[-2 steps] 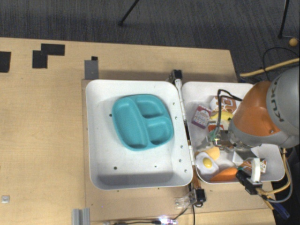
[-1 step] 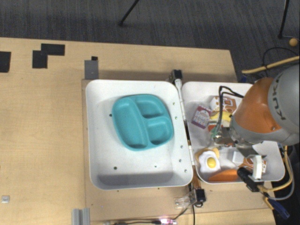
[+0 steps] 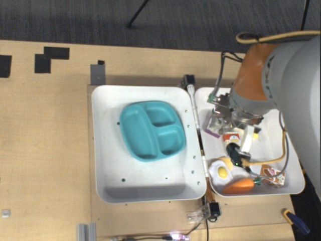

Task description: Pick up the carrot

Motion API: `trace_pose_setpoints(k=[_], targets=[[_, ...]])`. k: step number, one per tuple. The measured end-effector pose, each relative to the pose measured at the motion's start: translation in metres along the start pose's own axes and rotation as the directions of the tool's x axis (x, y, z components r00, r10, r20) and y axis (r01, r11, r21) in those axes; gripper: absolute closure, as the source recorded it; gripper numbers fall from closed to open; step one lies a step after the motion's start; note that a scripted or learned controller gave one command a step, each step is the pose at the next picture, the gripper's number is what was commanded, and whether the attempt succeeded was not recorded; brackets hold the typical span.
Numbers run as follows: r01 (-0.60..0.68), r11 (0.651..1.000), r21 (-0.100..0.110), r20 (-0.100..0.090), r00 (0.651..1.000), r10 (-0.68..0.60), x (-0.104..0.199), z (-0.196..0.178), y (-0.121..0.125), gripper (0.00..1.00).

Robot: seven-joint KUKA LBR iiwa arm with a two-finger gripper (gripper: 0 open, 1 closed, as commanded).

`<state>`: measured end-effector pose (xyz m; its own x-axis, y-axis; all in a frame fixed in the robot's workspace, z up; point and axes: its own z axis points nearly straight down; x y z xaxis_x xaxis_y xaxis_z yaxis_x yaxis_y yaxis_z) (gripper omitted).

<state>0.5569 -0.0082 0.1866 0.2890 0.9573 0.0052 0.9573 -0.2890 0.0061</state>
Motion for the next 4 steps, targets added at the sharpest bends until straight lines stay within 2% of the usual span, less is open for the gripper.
trace_pose_setpoints(k=[1,2,3,4], targets=[[-0.001,1.0,0.003,0.004,1.0,0.001,-0.003,0.001,0.0,0.0],[0.062,0.998,0.01,0.011,0.998,-0.062,-0.097,0.055,-0.027,0.0],[0.155,0.988,-0.007,0.002,0.988,-0.154,-0.09,0.097,-0.042,0.0],[0.157,0.987,-0.017,0.001,0.988,-0.157,-0.088,0.085,-0.038,1.0]])
